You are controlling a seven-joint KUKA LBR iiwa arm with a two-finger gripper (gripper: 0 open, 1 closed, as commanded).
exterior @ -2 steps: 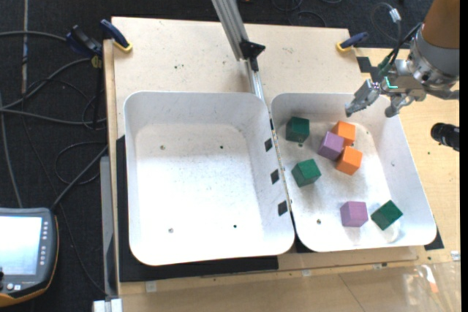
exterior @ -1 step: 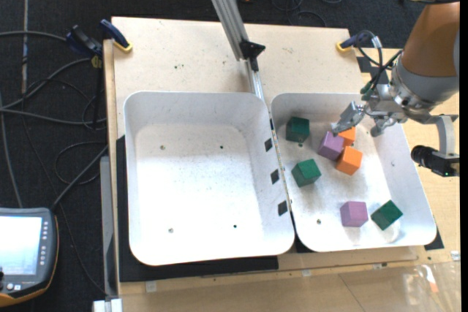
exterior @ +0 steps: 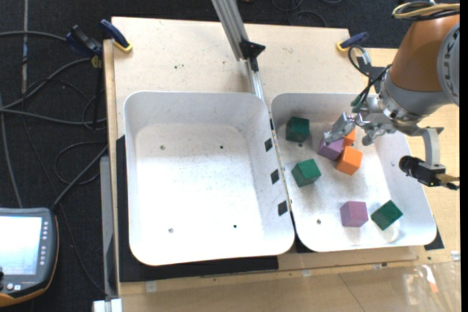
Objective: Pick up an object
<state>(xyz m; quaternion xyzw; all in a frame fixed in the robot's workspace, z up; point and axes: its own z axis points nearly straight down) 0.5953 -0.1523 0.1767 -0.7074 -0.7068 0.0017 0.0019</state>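
A grey KUKA arm [exterior: 431,62] with an orange band above the wrist reaches in from the right over the right-hand bin [exterior: 417,212], one of two shallow white bins set side by side on a pale bench [exterior: 190,55]; its gripper [exterior: 342,132] hangs low among a cluster of blocks in the upper part of that bin; whether the gripper is parted or closed cannot be told from this angle, and no block can be seen clamped in it. Directly below the gripper lies a purple block [exterior: 331,150], touching or nearly touching the tool; just beside it to the right sits an orange block [exterior: 349,160], with a second sliver of orange [exterior: 351,134] showing higher up against the gripper. A dark green block [exterior: 297,129] rests near the bin's upper left; another green block [exterior: 306,172] lies just below it, near the divider; a second purple block [exterior: 354,213] and a third green block [exterior: 386,215] sit close together near the lower rim. The left-hand bin [exterior: 146,179] stands alongside; blue clamps [exterior: 115,33] grip the bench's far corners; a handheld control pendant [exterior: 25,252] lies at lower left.
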